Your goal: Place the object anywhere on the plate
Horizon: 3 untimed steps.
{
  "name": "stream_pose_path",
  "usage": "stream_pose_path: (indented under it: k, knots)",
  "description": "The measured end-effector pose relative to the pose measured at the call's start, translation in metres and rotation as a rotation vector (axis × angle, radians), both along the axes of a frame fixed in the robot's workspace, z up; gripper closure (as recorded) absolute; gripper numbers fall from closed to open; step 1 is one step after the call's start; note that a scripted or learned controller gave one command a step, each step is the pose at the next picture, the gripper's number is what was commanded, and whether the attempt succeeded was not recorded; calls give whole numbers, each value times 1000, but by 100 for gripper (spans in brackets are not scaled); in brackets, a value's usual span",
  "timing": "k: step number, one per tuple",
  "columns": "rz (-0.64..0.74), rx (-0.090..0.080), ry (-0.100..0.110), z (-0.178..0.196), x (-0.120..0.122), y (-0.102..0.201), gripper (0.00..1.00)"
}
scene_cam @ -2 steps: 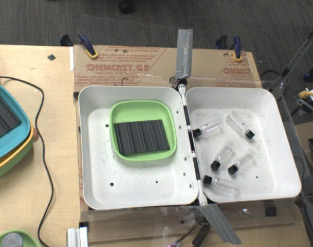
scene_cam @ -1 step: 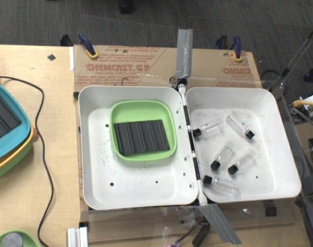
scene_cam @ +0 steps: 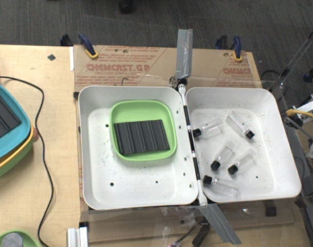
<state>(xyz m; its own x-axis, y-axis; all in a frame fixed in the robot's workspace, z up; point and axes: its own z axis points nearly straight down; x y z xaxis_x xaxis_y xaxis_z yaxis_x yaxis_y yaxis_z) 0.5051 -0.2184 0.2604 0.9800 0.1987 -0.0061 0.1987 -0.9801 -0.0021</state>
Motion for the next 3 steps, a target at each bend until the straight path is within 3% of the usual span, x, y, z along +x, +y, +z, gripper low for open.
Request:
stream_pose_path:
  k: [1,2,3]
  knots:
    - [-2,-1,-2,26,-26,-4,0]
    - [-2,0,-1,-2,-28,-4,0]
    - [4,-1,-1,116,12,-4,0]
